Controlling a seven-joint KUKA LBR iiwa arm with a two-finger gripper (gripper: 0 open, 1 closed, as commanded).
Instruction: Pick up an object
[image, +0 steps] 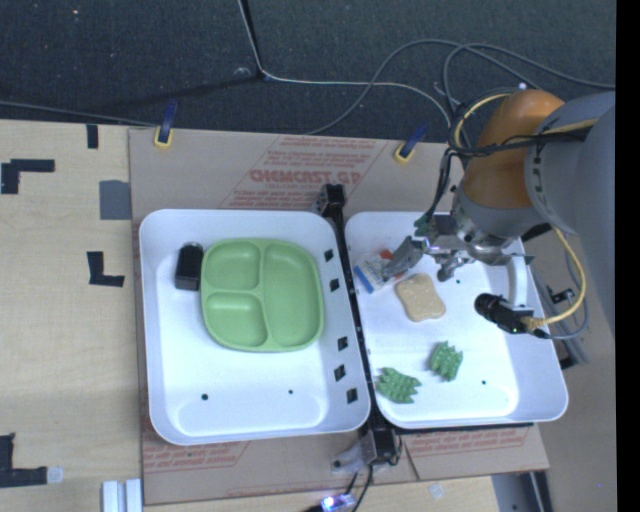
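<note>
In the right bin (530, 400), my gripper (426, 262) hovers in the upper left part with its two fingers spread open and nothing between them. Just below it lies a tan bread-shaped piece (420, 298). A small blue, white and red item (372, 270) rests to the left of the gripper's left finger (405, 254), close to the bin wall. Two green leafy pieces lie nearer the front, one (445, 360) at mid-bin and another (397, 384) at the front left.
The left bin (160, 380) holds a green divided plate (263, 295) and a small black block (188, 267) beside the plate's left rim. A black divider (350, 330) runs between the bins. Cables (520, 310) hang off the arm over the right bin.
</note>
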